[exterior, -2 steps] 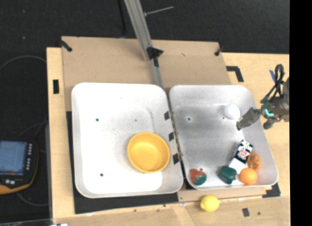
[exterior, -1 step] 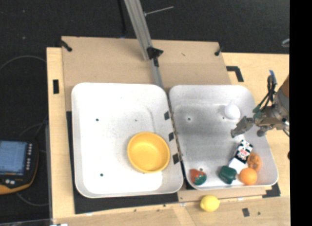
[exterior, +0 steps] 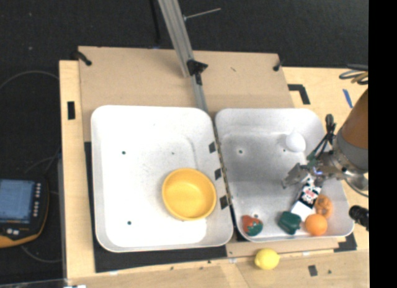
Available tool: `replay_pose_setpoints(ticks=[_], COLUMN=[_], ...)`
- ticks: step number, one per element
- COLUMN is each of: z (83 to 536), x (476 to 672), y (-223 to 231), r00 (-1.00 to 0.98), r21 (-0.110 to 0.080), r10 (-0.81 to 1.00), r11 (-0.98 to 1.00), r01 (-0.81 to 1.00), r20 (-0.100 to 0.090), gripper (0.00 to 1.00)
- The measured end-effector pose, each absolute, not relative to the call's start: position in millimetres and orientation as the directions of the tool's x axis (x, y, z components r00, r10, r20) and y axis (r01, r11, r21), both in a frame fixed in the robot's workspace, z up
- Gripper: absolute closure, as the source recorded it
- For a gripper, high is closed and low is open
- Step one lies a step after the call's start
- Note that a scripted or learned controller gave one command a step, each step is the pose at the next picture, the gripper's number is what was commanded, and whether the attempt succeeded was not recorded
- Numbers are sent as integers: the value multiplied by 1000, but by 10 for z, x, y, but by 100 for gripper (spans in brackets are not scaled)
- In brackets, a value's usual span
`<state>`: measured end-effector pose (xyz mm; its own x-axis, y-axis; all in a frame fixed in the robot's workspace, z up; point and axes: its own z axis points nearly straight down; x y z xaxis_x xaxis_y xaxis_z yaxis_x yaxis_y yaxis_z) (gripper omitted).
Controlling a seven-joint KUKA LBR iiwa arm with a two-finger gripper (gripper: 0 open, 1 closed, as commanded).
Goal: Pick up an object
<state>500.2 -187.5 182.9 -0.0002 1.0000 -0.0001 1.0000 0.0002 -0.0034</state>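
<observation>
My gripper hangs over the right side of the right bin, at the end of the grey arm with its orange band. Directly below and in front of it lies a small white and black carton. Along the bin's front edge sit a red and green fruit, a dark green block, an orange ball and a brownish lumpy object. A white rounded object rests toward the bin's back right. I see nothing clearly held.
A yellow bowl stands in the left bin, near its front right. A yellow lemon lies on the bench outside the right bin's front edge. A metal pole slants up from between the bins.
</observation>
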Motion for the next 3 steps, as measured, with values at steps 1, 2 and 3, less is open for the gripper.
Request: replay_pose_setpoints(ticks=[1,2,3], z=[1413,1540,2154], x=[4991,5011,5027], y=[-1906,-1914,-1856], r00=[0,4,-4], r21=[0,7,9], r10=[1000,1000,1000], r11=[0,-4,4], r01=[1000,1000,1000], r20=[-2,-2,-3], gripper=[0,100,100])
